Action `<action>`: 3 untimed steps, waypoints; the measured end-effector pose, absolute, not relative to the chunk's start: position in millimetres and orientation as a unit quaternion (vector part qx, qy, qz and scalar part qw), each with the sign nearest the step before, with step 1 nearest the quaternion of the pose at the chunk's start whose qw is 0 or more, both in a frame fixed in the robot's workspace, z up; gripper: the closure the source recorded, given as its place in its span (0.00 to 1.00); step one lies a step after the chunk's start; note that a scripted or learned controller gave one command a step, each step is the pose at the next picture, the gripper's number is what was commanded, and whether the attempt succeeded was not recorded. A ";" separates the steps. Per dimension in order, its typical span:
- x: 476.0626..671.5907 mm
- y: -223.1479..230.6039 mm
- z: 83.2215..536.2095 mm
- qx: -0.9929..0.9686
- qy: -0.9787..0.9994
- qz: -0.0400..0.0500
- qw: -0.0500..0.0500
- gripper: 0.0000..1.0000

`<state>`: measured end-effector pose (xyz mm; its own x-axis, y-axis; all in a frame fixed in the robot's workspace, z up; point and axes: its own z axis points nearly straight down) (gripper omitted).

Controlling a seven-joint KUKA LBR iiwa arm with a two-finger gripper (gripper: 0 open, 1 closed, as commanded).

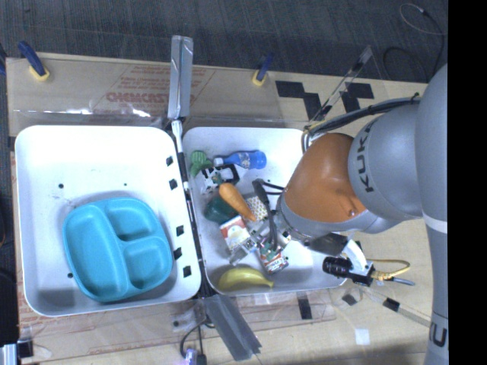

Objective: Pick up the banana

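The banana (pixel 245 280) lies flat against the near wall of the right bin (pixel 300 139), free of any grasp. Just above it the gripper (pixel 262 245) hangs amid clutter, likely lining up; its closure I cannot tell. The carrot (pixel 233 199) sits farther back.

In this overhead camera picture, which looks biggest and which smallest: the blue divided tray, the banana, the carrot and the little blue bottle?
Largest to smallest as they look here:
1. blue divided tray, by far
2. banana
3. carrot and blue bottle: too close to rank, both partly hidden in clutter
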<state>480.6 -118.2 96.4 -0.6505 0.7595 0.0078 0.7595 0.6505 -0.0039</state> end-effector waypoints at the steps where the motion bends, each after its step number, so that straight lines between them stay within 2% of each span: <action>1: 480.6 -118.0 96.4 -0.418 -0.908 0.000 0.004 0.00; 2: 486.4 -101.6 95.2 -0.034 -0.999 -0.001 -0.012 0.00; 3: 487.1 -100.8 95.7 0.091 -0.996 0.001 -0.014 0.00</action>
<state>487.1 -100.8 95.7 -0.9832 -0.1804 -0.0284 -0.1803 0.9836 -0.0046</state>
